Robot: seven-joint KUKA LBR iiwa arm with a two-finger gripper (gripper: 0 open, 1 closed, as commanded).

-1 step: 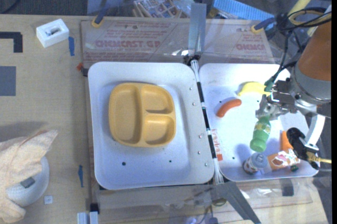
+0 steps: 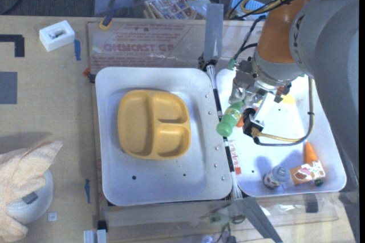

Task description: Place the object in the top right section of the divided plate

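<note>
The two-finger gripper (image 2: pixel 239 108) hung over the right white bin's (image 2: pixel 328 170) left edge, its fingers grasping a small green plastic bottle (image 2: pixel 228 121). The grip looked shallow, so the bottle could slip onto the raised divide between bins before reaching the yellow divided plate (image 2: pixel 153 123). An orange carrot (image 2: pixel 311 152) and juice carton (image 2: pixel 307 173) lay well clear.

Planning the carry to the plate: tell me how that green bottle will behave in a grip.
The green bottle looks like small moulded plastic, so probably light and stiff. Its rounded body suggests it could roll if dropped on the flat white bin. It hangs tilted beneath the pincer, near the bins' shared edge, so it might slip or swing on the way to the yellow divided plate.
</note>
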